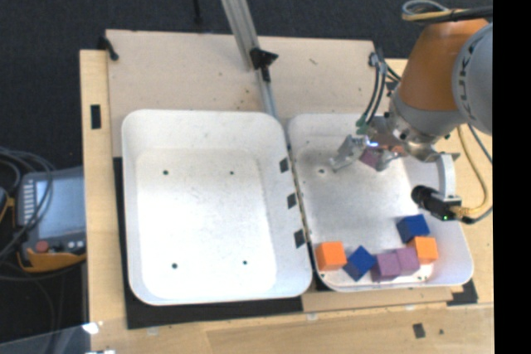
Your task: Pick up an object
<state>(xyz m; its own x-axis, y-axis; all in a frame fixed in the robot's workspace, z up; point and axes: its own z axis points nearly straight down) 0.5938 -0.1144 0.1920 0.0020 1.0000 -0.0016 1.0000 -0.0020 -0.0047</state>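
Observation:
My gripper point(371, 155) hangs over the upper middle of the right bin point(348, 203), below the arm's orange band. A small purple block point(375, 159) shows between its grey fingers point(346, 155), and the gripper is shut on it. Along the bin's near edge lie several other blocks: an orange block point(331, 254), a blue block point(360, 262), two purple blocks point(397, 263), another orange block point(426, 249) and a second blue block point(412, 227). All of these lie well apart from the gripper.
The left bin point(207, 203) stands beside the right one, with a low rim between them. A slanted metal pole point(241, 21) rises behind the bins. A black cable part point(436, 203) hangs from the wrist above the right bin.

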